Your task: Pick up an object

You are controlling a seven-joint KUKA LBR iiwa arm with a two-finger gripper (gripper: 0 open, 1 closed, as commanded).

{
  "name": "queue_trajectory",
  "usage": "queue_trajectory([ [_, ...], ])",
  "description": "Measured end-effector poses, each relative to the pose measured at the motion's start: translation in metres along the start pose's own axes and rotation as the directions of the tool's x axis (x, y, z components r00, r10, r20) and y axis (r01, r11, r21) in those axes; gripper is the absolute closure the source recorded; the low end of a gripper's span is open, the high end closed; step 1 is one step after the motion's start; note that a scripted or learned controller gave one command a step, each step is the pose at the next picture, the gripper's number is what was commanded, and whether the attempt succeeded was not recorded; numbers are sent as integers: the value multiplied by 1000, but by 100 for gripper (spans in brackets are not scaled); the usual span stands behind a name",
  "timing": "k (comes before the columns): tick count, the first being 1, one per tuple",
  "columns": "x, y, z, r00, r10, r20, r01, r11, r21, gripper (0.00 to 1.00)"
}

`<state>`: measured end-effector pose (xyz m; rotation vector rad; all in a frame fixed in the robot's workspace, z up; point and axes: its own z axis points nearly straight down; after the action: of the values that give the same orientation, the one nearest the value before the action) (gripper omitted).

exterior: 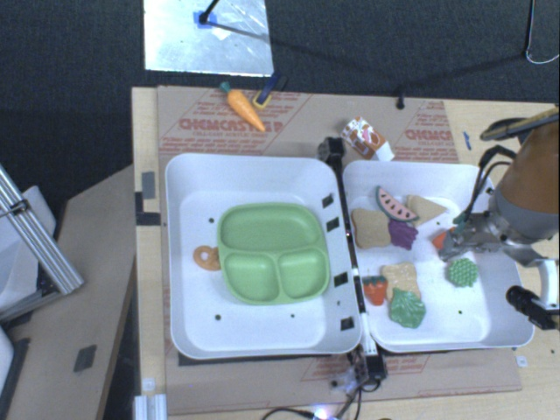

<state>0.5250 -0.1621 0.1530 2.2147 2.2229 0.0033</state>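
Gripper (455, 241) low in right bin (503, 326), grip state can't tell; green broccoli toy (462, 272) lies just below it, w/ nothing between

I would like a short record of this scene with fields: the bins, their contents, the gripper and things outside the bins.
left bin: green divided plate, small orange ring
right bin: watermelon slice, purple piece, green bumpy ball, green leafy piece
gripper: low over right bin, beside the green bumpy ball
outside bins: orange carrot
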Motion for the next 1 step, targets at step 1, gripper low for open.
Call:
queue_trajectory([
  [1, -1, 3, -64, 1000, -1, 1, 1, 1000, -2, 100],
])
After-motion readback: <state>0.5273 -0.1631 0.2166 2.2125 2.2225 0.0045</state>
